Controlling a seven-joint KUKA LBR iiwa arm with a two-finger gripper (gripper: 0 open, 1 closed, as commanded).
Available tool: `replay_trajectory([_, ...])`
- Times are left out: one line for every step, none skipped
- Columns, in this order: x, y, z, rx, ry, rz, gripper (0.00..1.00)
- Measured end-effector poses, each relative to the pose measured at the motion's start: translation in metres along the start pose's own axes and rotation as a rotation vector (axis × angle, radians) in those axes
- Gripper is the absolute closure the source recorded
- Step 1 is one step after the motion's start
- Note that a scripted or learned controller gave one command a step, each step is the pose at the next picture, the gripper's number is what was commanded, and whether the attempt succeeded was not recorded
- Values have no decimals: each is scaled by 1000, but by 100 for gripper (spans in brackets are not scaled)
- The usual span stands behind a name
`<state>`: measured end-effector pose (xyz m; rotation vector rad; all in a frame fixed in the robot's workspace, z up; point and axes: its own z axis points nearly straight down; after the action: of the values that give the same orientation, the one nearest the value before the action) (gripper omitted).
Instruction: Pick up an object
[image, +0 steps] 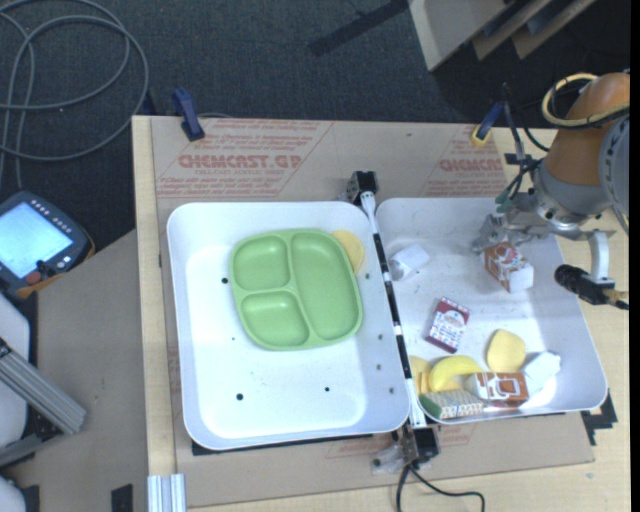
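1. Now, the camera view from above: the arm (585, 140) comes in from the right, orange band up top, and its gripper (503, 228) sits low over the far part of the right bin (575, 330).
2. Just beside the gripper, on its near side, a small red-and-white carton (507, 267) stands tilted on the bin floor; whether they touch, I cannot tell.
3. How the jaws stand, wide or narrow, I cannot tell from here; the metal is a blur.
4. Elsewhere in the right bin: a white crumpled piece (407, 262) near the divider, a red packet (447, 323) in the middle, a yellow chip-like piece (505, 350) nearer the front.
5. In the front corner, a banana (450, 372) lies against a brown-and-white box (480, 392).
6. The left bin (200, 330) holds a green sectioned tray (296, 288), with a pale yellow thing (350, 246) tucked at its far right corner.
7. Both bins rest on the tabletop (160, 180), brown with red print.
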<state>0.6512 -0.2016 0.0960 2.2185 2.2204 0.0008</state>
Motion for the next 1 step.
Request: replay_trajectory([82,-20,9,-2,3,-1,100])
